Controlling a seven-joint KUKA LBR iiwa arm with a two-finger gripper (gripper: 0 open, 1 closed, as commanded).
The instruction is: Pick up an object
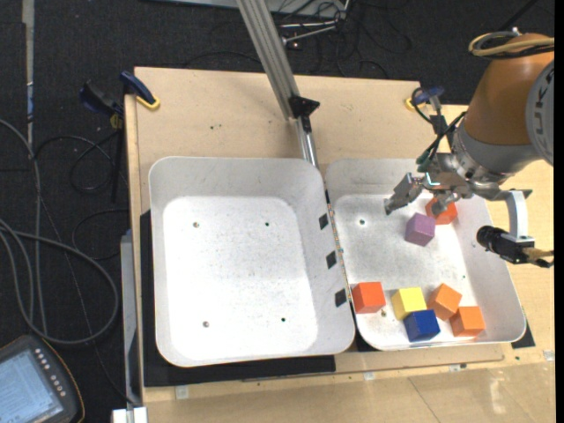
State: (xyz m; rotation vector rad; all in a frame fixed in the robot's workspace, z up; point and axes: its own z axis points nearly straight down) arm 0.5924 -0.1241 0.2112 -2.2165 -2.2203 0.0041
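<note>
Bench (229,104) | 2 bins | blocks: 4 orange, 1 purple, yellow, blue

Right bin (493,276) contents: purple cube (420,229) upper centre, tilted. Orange-red block (442,210) just beyond it, partly hidden by the arm. Along the near wall: orange cube (368,296), yellow cube (408,302), blue cube (422,324) touching the yellow, orange cube (447,299) turned diamond-wise, orange cube (468,321) at the corner

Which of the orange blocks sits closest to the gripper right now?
The orange block at the far end of the right bin, just under the gripper and beside the purple block. The other three orange blocks lie along the bin's near edge.
</note>
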